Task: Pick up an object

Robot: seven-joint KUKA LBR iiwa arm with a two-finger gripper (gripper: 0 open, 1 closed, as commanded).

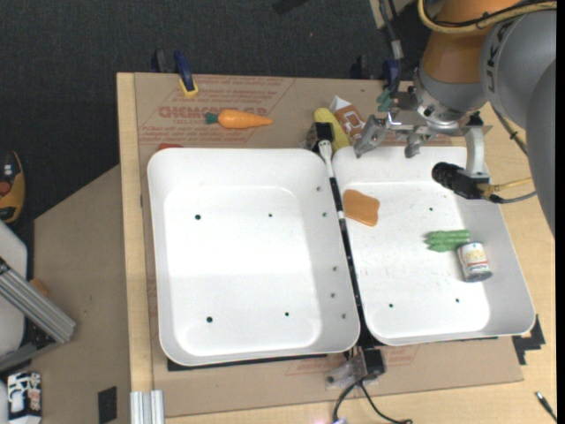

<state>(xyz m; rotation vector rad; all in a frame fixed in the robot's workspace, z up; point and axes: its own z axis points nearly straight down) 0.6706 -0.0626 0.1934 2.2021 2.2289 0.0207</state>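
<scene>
Left bin (177, 237), then a toy carrot (240, 119) on cardboard whose red print I can't read. In my right bin (503, 316): orange slab (361, 208), green piece (447, 239), small can (475, 261), label unreadable. My claw (390, 141) hangs spread, holding nothing, over the far rim.

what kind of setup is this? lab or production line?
Most likely a lab grasping rig, not a line: two white bins clamped on a cardboard-topped bench, toy items like a carrot and green piece, loose cables, the gripper above the right bin.
</scene>
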